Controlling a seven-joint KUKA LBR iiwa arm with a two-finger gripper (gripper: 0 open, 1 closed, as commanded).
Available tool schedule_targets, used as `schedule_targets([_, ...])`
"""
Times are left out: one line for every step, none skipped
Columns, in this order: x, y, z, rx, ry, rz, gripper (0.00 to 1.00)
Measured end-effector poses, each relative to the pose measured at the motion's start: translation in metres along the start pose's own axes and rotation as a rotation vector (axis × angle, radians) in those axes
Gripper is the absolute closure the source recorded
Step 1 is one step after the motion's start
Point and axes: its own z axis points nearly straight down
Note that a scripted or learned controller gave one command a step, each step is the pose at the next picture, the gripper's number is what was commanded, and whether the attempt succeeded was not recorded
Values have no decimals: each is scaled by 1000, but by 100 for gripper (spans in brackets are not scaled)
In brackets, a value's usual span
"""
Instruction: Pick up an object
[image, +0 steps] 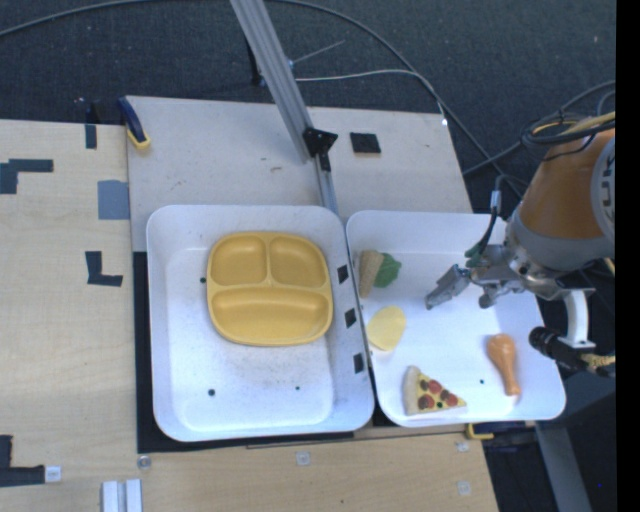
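toy food (503, 362) untouched, claw (447, 288) above bin (455, 225)

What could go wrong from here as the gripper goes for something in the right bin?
The gripper hangs over bare floor of the right white bin, between toys; a straight descent may close on nothing. The pale yellow round piece and the green-tipped cone toy lie close to the dividing wall, leaving the fingers little room.
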Motion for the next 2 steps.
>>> schedule_targets([-2,0,65,0,0,0,0])
schedule_targets([-3,1,102,-8,-3,0,0])
